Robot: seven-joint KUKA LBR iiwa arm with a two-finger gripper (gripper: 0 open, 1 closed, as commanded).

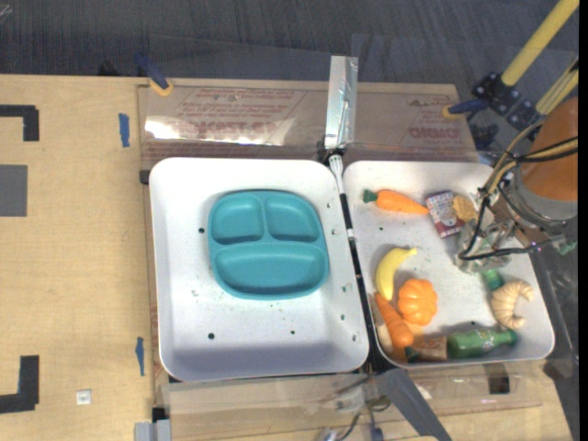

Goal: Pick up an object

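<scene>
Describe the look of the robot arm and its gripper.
The grey arm carries a broad orange band above the wrist. Thin dark and yellowish cables loop beside it. The small metal two-finger gripper below is slim and wiry, with dark parts.

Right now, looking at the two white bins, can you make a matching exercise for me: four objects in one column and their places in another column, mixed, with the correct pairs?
Objects:
1. teal divided plastic plate
2. orange toy carrot with green top
3. green plastic bottle
4. yellow toy banana

Places:
A. right bin, along the near edge
B. middle of the left bin
C. right bin, just above the orange toy pumpkin
D. right bin, far left corner

Pairs: 1-B, 2-D, 3-A, 4-C
</scene>
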